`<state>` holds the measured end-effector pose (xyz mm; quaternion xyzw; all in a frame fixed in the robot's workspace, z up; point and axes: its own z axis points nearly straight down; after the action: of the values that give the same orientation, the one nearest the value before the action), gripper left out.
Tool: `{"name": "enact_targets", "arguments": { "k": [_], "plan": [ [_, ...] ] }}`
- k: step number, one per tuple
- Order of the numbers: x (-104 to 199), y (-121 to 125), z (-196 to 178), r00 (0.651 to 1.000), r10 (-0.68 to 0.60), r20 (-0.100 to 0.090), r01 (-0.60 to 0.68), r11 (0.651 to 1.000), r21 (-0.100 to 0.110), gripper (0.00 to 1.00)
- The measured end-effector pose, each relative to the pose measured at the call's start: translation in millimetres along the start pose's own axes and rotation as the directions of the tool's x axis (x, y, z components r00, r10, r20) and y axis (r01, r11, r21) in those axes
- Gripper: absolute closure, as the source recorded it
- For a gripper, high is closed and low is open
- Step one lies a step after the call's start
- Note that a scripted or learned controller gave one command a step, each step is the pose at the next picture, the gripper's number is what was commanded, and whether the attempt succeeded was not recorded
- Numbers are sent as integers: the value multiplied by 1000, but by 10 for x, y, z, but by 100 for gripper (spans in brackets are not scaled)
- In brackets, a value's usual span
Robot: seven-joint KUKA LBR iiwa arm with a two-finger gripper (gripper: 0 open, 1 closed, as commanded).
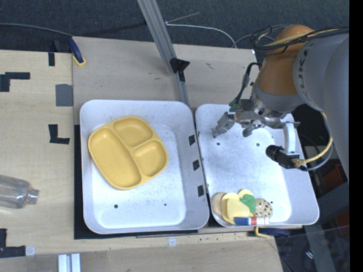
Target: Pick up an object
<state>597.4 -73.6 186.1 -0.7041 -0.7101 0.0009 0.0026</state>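
My gripper (234, 127) hangs over the upper part of the right bin (238, 163), its two fingers spread apart with nothing between them. A cluster of small objects (245, 207) lies in that bin's near corner: a yellow piece, a green piece, a speckled round one and a red and blue strip. They lie well below the gripper. A yellow divided plate (127, 151) with three compartments rests in the left bin (147, 208), tilted toward its upper left.
A metal pole (161, 35) slants down from the top to the gap between the bins. A clear plastic bottle (16, 191) lies on the bench at far left. A black cable and connector (283, 154) hang beside the wrist over the right bin.
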Motion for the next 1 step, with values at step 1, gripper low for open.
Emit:
{"name": "enact_targets", "arguments": {
  "k": [1],
  "plan": [
    [653,-332,-17,1000,2,0,-2,1000,-1,0]
  ]
}}
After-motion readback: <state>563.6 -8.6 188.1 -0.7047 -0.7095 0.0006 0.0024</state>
